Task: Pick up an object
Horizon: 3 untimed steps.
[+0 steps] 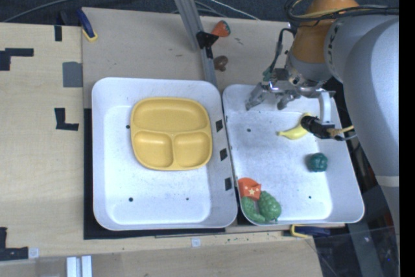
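1. Gripper [269, 99] sits over the right bin [285, 178], at its upper-left corner in view. Fingers look spread apart, nothing betw. them.
2. Likeliest target is the yellow banana-shaped piece [292, 133]. It lies flat on the bin floor, just beside the gripper, lower-right of it.
3. Other candidates: teal lump [317, 162] near the right wall; orange piece [249, 189] & green piece [266, 206], touching, in the lower-left corner.
4. Banana piece long axis runs approx. left–right across the bin, slightly tilted. Pointed tip aims left toward the bin divide; other end curves up-right, partly hidden.
5. Risk: piece is thin, curved, low. Fingers closing along the axis, not across it, prob. slip off or shove it away.
6. Risk: a straight descent from here meets bare floor, and the gripper is close enough to the wall that it could clip the rim.
7. Corner pair is crowded against the walls w/ little finger room; a grab may take both or neither.
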Available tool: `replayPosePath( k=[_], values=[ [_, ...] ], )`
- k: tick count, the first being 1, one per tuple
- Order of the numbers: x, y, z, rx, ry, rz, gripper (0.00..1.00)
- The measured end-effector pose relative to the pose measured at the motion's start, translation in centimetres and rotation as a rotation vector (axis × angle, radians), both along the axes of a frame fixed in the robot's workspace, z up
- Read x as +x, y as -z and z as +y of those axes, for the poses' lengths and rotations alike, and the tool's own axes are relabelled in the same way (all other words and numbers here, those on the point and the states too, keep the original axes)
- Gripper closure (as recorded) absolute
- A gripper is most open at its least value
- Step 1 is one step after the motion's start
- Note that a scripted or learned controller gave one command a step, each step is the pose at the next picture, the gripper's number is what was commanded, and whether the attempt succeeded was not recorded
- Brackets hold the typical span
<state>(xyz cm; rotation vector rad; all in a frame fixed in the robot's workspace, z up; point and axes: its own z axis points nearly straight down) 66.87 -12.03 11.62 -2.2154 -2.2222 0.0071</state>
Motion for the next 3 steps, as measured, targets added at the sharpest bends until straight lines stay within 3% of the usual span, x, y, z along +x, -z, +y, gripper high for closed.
replayPosePath(
  k=[1, 2, 3],
  values=[
    [-0.1, 2.9, 0.1, -0.001, 0.0, 0.0, 0.0],
    [-0.1, 1.8, 0.1, -0.001, -0.001, 0.0, 1.0],
    [1.0, -3.9, 0.1, 0.0, 0.001, -0.011, 1.0]
  ],
)
